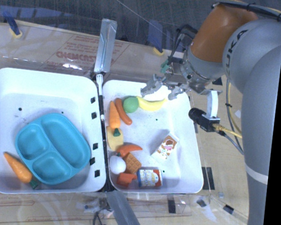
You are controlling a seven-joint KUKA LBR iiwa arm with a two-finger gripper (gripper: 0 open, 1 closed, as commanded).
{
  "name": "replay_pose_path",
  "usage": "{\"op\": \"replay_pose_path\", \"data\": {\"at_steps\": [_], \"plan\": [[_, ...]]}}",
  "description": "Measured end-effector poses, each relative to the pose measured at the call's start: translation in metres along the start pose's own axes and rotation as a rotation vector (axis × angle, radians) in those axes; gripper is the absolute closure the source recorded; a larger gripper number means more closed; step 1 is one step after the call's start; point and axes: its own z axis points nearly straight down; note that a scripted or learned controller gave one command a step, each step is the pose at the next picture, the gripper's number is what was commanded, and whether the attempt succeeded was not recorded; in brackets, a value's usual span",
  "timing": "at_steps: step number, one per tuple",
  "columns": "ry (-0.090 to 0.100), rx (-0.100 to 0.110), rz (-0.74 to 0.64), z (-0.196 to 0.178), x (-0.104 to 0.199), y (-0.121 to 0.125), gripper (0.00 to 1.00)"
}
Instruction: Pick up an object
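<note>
We see the gripper [162, 90] spread wide and holding nothing, poised just above the banana [151, 104] (yellow, beside a green ball [130, 104]) at the right bin's [188, 155] far edge.

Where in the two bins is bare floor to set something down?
Left bin: bare floor behind the blue tray. Right bin: bare patch between the banana and the small carton. Crowded along the right bin's left wall and front, around the carrots and can.

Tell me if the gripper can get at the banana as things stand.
Probably yes. The gripper hangs just above the banana at the right bin's far edge; nothing lies over it, though the green ball touches its left end.
</note>
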Motion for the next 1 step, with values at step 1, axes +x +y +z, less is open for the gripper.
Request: {"op": "replay_pose_path", "data": {"at_steps": [1], "plan": [[0.000, 0.003, -0.261, 0.1645, 0.0049, 0.0258, 0.00]]}}
